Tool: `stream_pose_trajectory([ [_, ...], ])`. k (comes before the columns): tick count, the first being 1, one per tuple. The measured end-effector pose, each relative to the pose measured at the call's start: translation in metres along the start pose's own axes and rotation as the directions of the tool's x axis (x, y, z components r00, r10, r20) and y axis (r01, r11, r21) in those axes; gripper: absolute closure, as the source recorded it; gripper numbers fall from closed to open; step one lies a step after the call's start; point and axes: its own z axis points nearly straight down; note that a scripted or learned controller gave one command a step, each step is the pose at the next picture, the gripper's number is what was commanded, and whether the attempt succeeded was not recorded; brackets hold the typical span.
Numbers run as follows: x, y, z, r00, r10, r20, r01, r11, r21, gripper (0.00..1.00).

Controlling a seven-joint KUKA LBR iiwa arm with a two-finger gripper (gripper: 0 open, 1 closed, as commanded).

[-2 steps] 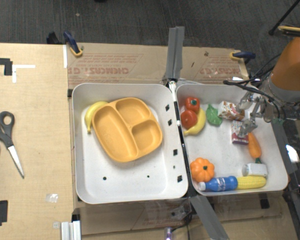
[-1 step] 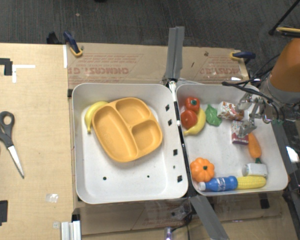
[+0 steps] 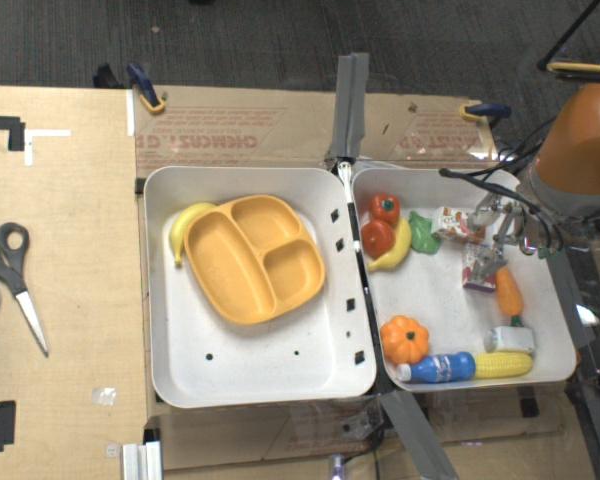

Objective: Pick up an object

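In the right bin (image 3: 450, 298), nearest the camera, a blue bottle (image 3: 440, 368) and corn cob (image 3: 502, 365) lie along the front wall, a small pumpkin (image 3: 405, 339) just behind. Further back, the hand (image 3: 485, 258) hangs low over the bin floor beside a carrot (image 3: 508, 293); its finger state cannot be told. Tomatoes (image 3: 380, 226) sit beyond. The left bin (image 3: 180, 358) holds an orange divided plate (image 3: 252, 258).

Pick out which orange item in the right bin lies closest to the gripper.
The carrot, the slim orange piece just below the gripper near the right bin's right side. The round orange pumpkin sits farther off, toward the bin's lower left.
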Motion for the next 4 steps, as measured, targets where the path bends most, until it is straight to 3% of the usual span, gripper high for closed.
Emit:
stream_pose_trajectory([
  [2,0.014,-0.013,0.002,0.990,0.142,-0.009,-0.142,0.990,-0.008,0.00],
  [3,0.005,-0.020,0.002,0.993,0.115,-0.012,-0.115,0.993,-0.007,0.00],
  [4,0.006,-0.018,0.003,0.973,0.232,-0.015,-0.232,0.973,-0.009,0.00],
])
